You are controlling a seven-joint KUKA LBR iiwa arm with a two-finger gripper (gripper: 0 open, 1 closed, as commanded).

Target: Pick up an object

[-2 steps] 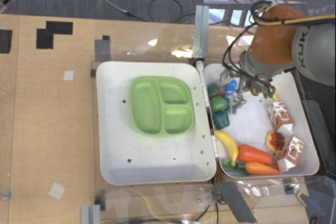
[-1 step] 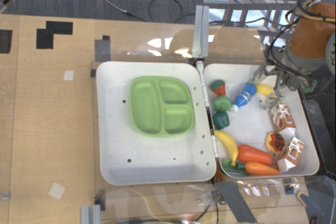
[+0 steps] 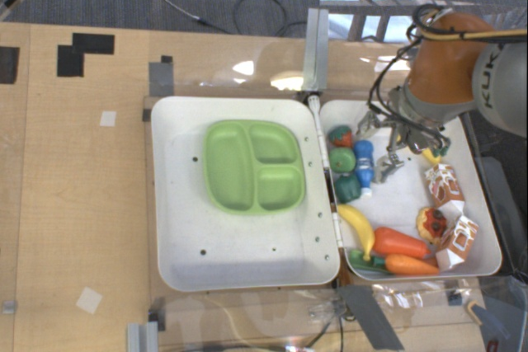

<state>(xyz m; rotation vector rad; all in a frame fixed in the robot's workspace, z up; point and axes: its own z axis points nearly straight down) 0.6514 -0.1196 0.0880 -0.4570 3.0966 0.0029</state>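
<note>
Two white bins side by side on the wooden counter (image 3: 74, 202). Left bin (image 3: 190, 260) holds a green three-compartment plate (image 3: 252, 166), lying flat near its middle. Right bin (image 3: 483, 255) holds the toy food: a green round piece (image 3: 340, 135) and a lime ball (image 3: 343, 160) along its left wall, a blue bottle-like piece (image 3: 364, 155) beside them, a teal piece (image 3: 347, 186) below, then a banana (image 3: 358, 227), two carrots (image 3: 402, 242) and printed cartons (image 3: 444, 184) toward the right. Tool (image 3: 396, 151) hangs over the bin's upper middle, fingers spread, nothing between them, just right of the blue piece.
</note>
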